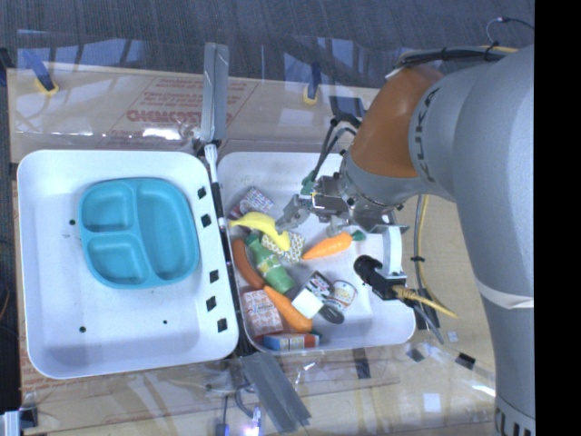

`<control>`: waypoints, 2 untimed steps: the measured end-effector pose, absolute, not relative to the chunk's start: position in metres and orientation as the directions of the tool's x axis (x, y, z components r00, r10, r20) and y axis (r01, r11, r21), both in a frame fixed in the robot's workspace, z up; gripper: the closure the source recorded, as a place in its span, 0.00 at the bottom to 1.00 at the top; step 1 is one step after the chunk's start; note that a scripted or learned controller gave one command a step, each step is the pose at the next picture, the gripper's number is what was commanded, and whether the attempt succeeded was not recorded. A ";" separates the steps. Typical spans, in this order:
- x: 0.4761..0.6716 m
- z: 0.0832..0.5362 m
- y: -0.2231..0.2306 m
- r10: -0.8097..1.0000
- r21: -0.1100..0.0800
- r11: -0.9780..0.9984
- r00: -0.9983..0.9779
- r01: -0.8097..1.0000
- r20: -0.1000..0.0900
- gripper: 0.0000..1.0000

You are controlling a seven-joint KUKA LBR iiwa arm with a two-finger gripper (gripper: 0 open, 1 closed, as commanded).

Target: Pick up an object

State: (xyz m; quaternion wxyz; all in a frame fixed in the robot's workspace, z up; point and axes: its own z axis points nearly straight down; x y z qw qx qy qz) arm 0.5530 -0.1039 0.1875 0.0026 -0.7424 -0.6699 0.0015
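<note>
So the big grey arm (472, 198) takes up the whole right side of the frame, orange band and all, bent over so its wrist hangs above the right bin (386, 330). That posture makes sense for a pick: it's coming down on the pile from above, not sweeping in from the side.

Left bin (45, 271) fills the left half and has just a teal divided plate (138, 232) sitting flat in it, a bit above centre. My guess is it's the drop-off side, since all the clutter is in the other one.

The right bin holds everything loose, heaped toward its left wall: a banana (260, 226) on top, a green bottle (269, 263) under it, an orange carrot (327, 246) just right of that, a second carrot (287, 309) lower down, a red-patterned box (259, 312) and a marker-looking stick (290, 341) along the bottom edge.

The gripper (309, 205) sits right above the banana and the upper carrot. Honestly can't tell whether it's open or closed from this angle, and nothing is visibly between the jaws. Nearest candidates are those two.

Bench underneath is a clear sheet over pale wood-ish board with a red-printed label (163, 107) in the upper left; dark ribbed floor or mat across the top of the frame.
</note>
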 end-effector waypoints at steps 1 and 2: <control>0.529 0.247 -0.155 0.997 -0.001 -0.083 0.083 0.997 0.000 0.00; 0.544 0.097 -0.156 1.000 0.007 -0.027 0.027 1.000 -0.002 0.00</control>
